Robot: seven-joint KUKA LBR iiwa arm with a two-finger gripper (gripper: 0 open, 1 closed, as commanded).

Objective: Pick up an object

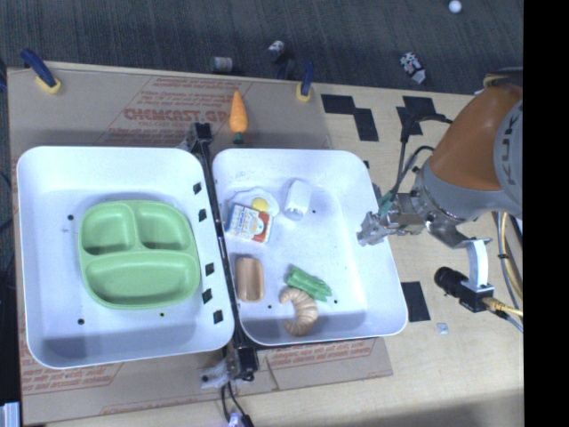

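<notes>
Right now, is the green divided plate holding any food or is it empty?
Empty. The green plate lies flat in the left bin, and all three of its compartments show bare green. The toy foods lie in the right bin.

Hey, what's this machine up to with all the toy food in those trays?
A robot arm reaches in from the right, its gripper at the right bin's right rim, holding nothing. That bin contains a croissant, green vegetable, hot dog, small carton and white cup. The left bin holds a green divided plate.
</notes>
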